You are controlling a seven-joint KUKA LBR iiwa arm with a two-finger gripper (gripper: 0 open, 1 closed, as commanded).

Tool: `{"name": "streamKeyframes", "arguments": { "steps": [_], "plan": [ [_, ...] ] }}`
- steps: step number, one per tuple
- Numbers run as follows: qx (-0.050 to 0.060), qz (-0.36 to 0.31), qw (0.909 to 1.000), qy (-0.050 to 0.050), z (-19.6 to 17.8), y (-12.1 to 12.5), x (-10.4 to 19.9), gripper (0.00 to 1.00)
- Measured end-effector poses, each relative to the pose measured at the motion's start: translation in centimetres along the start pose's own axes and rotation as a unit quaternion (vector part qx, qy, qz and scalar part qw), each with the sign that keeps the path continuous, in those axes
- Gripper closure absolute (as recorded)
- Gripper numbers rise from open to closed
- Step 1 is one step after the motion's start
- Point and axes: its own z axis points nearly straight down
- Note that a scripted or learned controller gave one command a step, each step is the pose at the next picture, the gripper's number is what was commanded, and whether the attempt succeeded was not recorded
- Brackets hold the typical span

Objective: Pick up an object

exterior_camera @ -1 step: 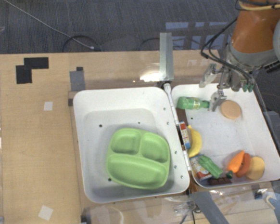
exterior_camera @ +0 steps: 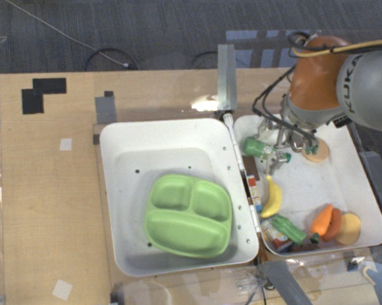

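Nearest you, along the front wall of the right bin (exterior_camera: 375, 229), you have a cluster: a dark green piece (exterior_camera: 288, 228), a carrot (exterior_camera: 322, 219) leaning on something red-brown, and a pale yellow fruit (exterior_camera: 349, 227) in the corner. Just behind them, close to the divider between the bins, lies the banana (exterior_camera: 271, 197), its long axis running roughly front to back with a slight curve. In the left bin (exterior_camera: 115, 187) sits a green divided plate (exterior_camera: 188, 214), well away from the arm.

Farther back in the right bin, the gripper (exterior_camera: 278, 149) hangs low over the floor, with a small green object (exterior_camera: 254, 147) just to its left side and a flat tan disc (exterior_camera: 316, 150) on its other side. You cannot tell from here whether the fingers are spread or closed, nor whether the green object is actually between them or only beside them.

What matters for your next move: the banana lies just in front of the gripper, toward you, while the green object is closer still. My judgement is that the green object is the likelier target, and nothing is clearly lifted yet.
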Motion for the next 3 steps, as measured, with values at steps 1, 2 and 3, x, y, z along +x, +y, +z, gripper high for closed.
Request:
{"name": "streamKeyframes", "arguments": {
  "steps": [1,2,3],
  "plan": [
    [0.000,-0.003,1.0000,-0.005,-1.3,0.2,-0.3,1.00],
    [0.001,-0.018,0.9998,-0.005,-17.5,-1.0,-1.2,1.00],
    [-0.001,0.085,0.9964,0.002,-21.0,0.9,0.3,1.00]
  ]
}}
